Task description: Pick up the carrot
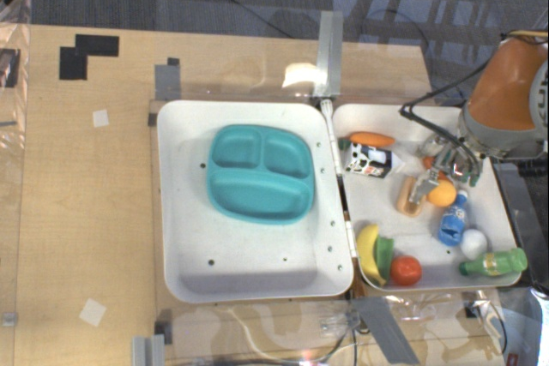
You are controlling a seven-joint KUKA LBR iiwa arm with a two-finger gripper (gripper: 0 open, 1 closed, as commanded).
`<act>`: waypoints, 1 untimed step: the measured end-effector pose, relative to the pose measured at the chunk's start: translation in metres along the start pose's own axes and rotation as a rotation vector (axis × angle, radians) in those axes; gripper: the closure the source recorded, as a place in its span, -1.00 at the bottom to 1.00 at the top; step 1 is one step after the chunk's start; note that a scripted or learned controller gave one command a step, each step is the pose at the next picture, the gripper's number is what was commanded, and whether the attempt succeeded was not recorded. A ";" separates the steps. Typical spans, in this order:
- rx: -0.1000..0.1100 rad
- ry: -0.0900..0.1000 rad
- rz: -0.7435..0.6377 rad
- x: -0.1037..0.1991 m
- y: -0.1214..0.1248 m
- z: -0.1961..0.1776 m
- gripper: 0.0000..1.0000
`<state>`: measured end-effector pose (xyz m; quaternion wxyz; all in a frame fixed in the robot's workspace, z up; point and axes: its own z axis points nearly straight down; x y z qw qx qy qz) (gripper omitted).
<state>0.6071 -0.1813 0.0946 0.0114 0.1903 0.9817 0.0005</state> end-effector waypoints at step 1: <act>0.000 -0.005 0.104 0.015 -0.006 -0.001 -1.00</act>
